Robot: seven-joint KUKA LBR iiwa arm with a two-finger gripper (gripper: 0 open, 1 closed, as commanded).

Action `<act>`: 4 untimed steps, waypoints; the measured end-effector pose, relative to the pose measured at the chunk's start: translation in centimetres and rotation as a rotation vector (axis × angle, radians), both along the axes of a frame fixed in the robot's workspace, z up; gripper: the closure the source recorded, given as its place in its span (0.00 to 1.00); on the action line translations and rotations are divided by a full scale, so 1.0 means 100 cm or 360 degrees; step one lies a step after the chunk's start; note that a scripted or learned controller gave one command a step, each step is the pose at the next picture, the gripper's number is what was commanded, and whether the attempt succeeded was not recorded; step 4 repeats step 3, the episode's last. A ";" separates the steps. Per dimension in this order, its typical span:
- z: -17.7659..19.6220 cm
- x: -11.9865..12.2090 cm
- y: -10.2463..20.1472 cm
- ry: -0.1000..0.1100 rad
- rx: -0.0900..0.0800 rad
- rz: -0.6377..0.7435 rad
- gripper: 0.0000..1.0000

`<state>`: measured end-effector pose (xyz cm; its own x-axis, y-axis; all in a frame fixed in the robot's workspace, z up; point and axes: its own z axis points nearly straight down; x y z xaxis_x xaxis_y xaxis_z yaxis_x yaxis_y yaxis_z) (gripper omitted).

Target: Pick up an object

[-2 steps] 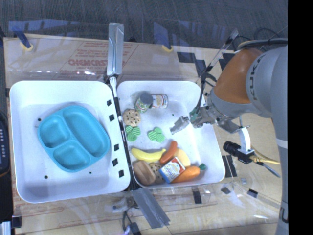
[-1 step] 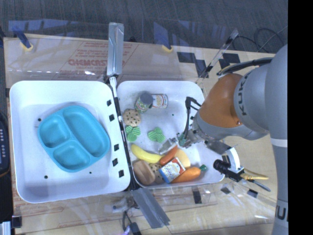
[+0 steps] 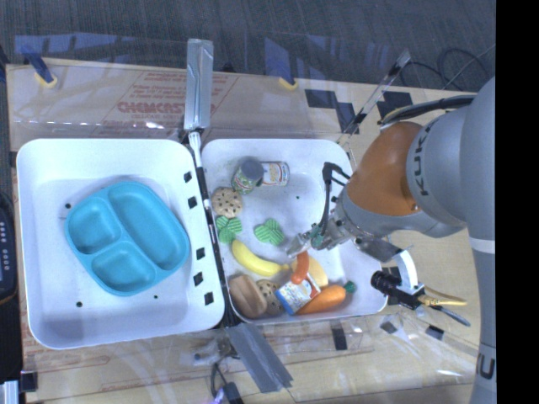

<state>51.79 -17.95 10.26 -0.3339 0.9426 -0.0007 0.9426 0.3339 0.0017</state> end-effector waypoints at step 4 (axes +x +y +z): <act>0.110 0.140 0.102 -0.0001 0.0000 -0.0215 1.00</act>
